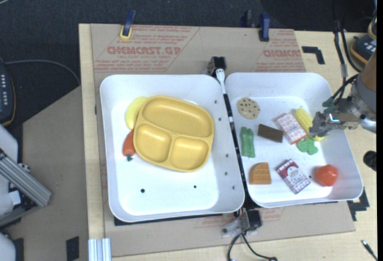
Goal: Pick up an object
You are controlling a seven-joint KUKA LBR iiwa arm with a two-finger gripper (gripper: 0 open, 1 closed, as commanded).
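Note:
My gripper [319,127] hangs over the right side of the right bin [272,81], reaching in from the right. Its tip is just above a small green toy [308,146] and beside a yellow corn piece [303,117]. A red-and-white packet [290,128] lies just left of it. Further left are a brown chocolate bar [270,133], a green pod [246,142] and a cookie [248,108]. Toward the front lie a red tomato [326,175], a second red-and-white packet [294,175] and an orange waffle piece [260,173].
The left bin [173,203] holds a yellow divided plate [172,133], with a yellow toy [133,110] and a red-orange pepper [128,145] tucked under its left edge. A black divider [229,119] separates the bins. Clamps [126,26] sit at the bench's far edge.

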